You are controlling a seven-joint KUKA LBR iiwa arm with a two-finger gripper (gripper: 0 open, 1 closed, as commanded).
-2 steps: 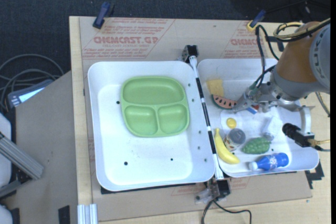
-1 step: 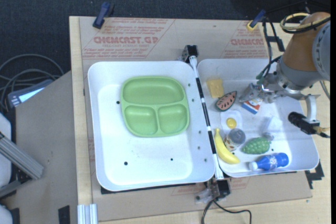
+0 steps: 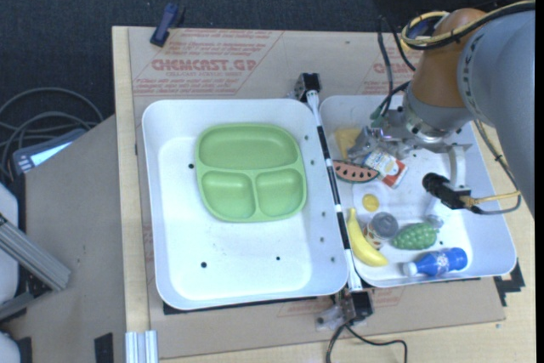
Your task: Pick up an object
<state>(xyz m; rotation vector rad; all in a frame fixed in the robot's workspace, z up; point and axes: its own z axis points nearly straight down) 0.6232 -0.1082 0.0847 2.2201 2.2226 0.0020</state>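
My gripper hangs low over the back of the right bin, with the arm coming in from the right. Just under and beside it lie a red and white packet and a yellow piece. A watermelon slice rests by the bin's left wall. Toward the front lie a small yellow ball, a grey disc, a banana, a bumpy green fruit and a blue bottle.
The left bin holds a green divided plate. A blue clip lies on the board behind the bins. Cables run along the floor at the left.
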